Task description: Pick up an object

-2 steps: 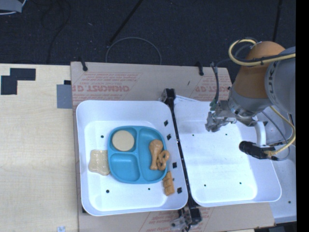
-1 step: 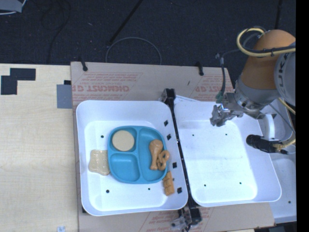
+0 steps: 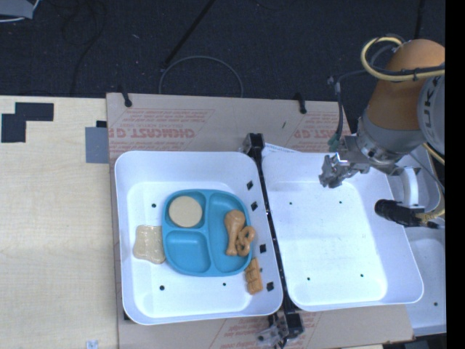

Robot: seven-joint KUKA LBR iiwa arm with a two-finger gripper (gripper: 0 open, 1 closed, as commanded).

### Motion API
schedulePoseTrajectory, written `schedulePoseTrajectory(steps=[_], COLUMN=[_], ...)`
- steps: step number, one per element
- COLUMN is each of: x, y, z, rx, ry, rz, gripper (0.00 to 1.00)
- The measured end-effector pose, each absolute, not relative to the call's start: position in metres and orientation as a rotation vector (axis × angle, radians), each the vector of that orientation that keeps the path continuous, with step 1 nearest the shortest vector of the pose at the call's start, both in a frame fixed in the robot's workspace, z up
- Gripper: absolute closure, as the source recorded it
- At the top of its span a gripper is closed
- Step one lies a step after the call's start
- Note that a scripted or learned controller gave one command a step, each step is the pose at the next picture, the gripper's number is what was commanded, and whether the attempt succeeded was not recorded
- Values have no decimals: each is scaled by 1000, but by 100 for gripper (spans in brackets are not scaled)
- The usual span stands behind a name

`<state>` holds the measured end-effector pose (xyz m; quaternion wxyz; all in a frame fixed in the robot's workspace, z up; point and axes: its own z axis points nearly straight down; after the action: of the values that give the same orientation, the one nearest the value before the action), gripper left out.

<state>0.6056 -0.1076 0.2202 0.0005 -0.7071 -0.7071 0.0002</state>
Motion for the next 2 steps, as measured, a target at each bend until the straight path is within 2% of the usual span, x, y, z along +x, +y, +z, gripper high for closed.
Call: schedulePoseTrajectory(steps=[1,2], x=[611,613], y=[-57,-2], z=[231,220], rx=[-2216,-2215], ry=[-2224,-2222], rz=[0,3], gripper=[100,100])
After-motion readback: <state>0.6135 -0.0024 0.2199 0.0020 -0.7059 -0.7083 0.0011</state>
